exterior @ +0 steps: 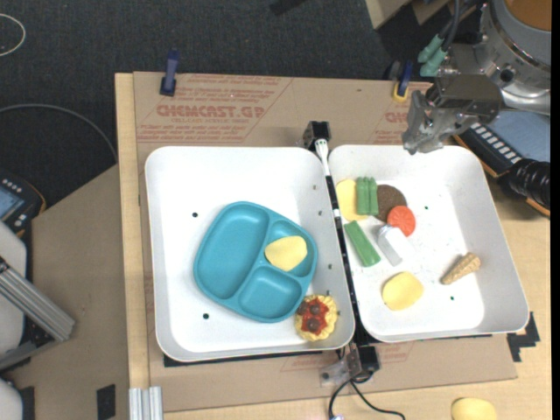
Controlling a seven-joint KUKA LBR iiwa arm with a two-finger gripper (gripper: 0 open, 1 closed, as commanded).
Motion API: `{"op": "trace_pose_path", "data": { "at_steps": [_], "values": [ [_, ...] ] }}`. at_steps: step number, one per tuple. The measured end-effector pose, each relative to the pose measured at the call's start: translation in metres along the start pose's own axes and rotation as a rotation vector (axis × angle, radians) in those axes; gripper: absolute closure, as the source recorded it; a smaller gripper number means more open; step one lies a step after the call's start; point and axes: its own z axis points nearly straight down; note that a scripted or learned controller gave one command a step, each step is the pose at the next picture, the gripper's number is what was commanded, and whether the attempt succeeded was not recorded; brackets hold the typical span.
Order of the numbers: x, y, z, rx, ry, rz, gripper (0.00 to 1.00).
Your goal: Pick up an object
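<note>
**Hovering at the far rim, food below me**

My pincer (pixel 426 138) hangs over the far edge of the right bin (pixel 499 243), and I cannot tell how it is set. Nothing shows in it.

The things I might pick all lie nearer the camera than I am, down inside this bin. Closest is a cluster below me and a little to the left: a pale yellow piece (pixel 346 198), a green ridged piece (pixel 366 196) with its long axis running straight away from me, a brown disc (pixel 389 199) and an orange piece (pixel 402 220) touching it. Just past those lie a green stick (pixel 360 242) — slanted, long axis running down and slightly right — and a small grey block (pixel 388 245). Further still sit a yellow lump (pixel 402 290) and, off to the right, a tan cone (pixel 460 269) lying tilted.

The left bin (pixel 166 234), well to my left, holds a blue divided plate (pixel 236 265) with a yellow piece (pixel 286 252) in one compartment; a red-and-yellow tart (pixel 316 315) rests beside the plate's near edge.

I judge the cluster the shortest reach — down and towards the camera.
</note>
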Motion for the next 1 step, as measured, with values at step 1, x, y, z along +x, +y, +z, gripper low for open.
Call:
{"op": "trace_pose_path", "data": {
  "at_steps": [1],
  "values": [
    [0.0,-0.0001,0.1064,0.025,-0.005,0.01,1.0]
  ]
}}
